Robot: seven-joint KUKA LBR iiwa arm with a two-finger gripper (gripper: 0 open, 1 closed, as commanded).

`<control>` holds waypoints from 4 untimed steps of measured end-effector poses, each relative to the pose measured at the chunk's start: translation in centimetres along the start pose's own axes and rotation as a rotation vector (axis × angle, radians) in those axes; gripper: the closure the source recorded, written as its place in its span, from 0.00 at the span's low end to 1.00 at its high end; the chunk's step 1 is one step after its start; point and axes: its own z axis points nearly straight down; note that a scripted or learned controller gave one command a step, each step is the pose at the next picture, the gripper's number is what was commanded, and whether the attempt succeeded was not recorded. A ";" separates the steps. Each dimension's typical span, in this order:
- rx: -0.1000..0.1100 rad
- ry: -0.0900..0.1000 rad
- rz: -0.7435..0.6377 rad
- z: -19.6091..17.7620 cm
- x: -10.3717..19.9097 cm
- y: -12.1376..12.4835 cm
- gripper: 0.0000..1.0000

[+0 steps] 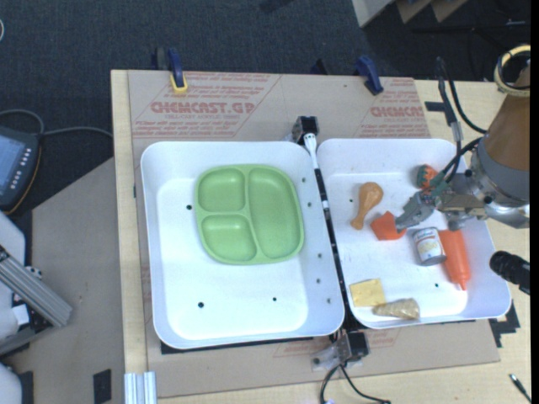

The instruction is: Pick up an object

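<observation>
The grey metal two-finger gripper (413, 213) hangs low in the right shallow white bin (337, 162), fingers spread with nothing between them, just beside a small orange-red block (386, 226). A white labelled can (428, 246) and an orange plastic carrot (456, 257) lie near it. The left white bin (160, 225) holds a green divided plate (249, 214).

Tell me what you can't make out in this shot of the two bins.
- The can's label: too small to read.
- The small orange and teal thing at the right bin's far side: partly behind the arm, identity unclear.
- The arm's upper part: cut off by the right edge.
</observation>
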 end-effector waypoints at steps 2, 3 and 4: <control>-0.005 0.000 -0.002 4.4 0.3 -0.7 0.00; -0.006 0.000 -0.003 9.9 0.8 0.2 0.00; -0.005 0.000 -0.002 14.3 0.8 -0.3 0.00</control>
